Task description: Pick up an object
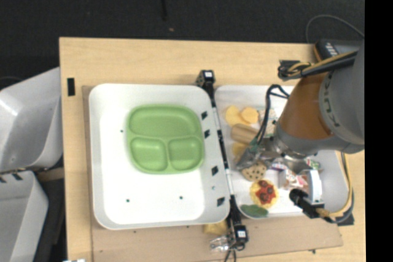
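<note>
Right bin (331, 176) on the counter (141, 58) as landmark. Cluster of small toy food in its left half: two yellow rounds (241, 115) toward the far wall, tan cylinder (241, 132) just nearer, brown cookie (253, 172) mid-left, pizza piece (264, 192) by the near wall. Judged light, rigid plastic, slippery; best taken across the cylinder's narrow width. Gripper (261, 150) low over the cluster, beside the cylinder; finger state impossible to tell, masked by wrist and cables. Items under the arm hidden.
</note>
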### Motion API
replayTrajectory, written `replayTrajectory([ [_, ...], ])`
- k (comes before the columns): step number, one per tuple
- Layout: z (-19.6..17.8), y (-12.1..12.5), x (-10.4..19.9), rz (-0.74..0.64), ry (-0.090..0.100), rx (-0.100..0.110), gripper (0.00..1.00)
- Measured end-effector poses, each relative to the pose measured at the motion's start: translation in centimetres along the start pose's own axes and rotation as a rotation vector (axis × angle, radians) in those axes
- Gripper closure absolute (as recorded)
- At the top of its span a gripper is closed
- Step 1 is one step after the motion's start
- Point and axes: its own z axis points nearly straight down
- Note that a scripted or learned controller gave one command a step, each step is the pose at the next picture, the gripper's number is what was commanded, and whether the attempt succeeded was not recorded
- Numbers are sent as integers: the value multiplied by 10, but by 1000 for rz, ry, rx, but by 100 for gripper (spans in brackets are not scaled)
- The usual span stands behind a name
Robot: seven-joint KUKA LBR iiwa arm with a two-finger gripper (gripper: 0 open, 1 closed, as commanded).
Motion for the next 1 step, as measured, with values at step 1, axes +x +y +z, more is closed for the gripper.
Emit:
replayTrajectory([
  [1,-118,39,62,-17,1,-15,100],
])
